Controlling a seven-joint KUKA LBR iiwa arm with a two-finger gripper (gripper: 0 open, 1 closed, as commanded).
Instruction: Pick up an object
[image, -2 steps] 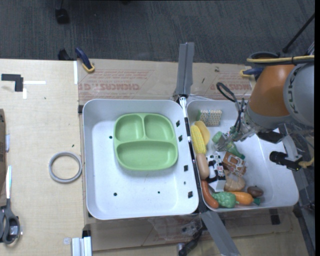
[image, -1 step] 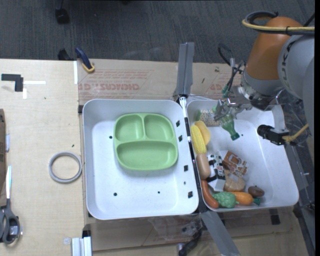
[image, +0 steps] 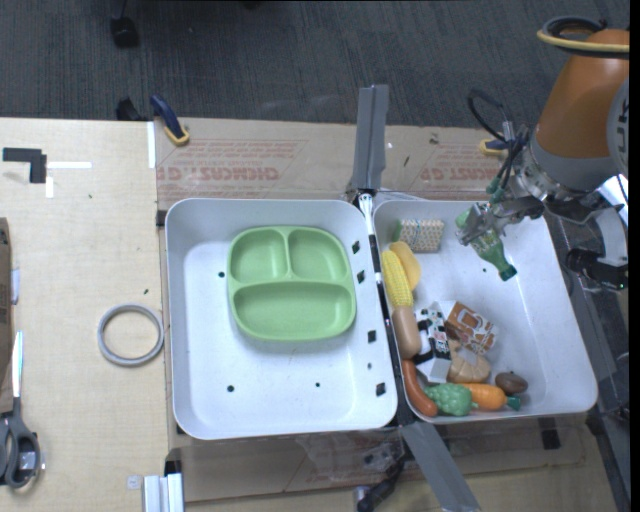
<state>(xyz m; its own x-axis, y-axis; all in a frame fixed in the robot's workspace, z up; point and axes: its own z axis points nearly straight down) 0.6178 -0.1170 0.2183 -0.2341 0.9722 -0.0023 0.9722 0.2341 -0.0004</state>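
Over the far part of the right bin (image: 560, 300) hangs the gripper (image: 484, 228), carried by the grey arm with its orange band (image: 585, 75) coming in from the right. Between its fingers sits a small green bottle-shaped toy (image: 497, 255), tilted, its lower end pointing toward the near right and lifted off the bin floor; the fingers are closed against it.

Two white bins stand side by side on the bench. One green divided plate (image: 292, 282) with three compartments lies in the left bin (image: 200, 380), toward its far side.

Toy food is gathered along the left wall and near end of the right bin. One pale checked block (image: 423, 235) lies at the far left. Just near of it lies one yellow corn cob (image: 399, 274), then one tan sausage (image: 407, 332). One brown-and-white packet (image: 471, 326) rests near the middle, with a black-and-white piece (image: 432, 335) just beside it. At the near end lie one orange carrot (image: 488, 396), one green broccoli piece (image: 451, 400), and one small brown item (image: 511, 382).

Left of the bins, on the bench, lie one grey tape ring (image: 131, 333) and one pair of scissors (image: 17, 440) at the left edge.
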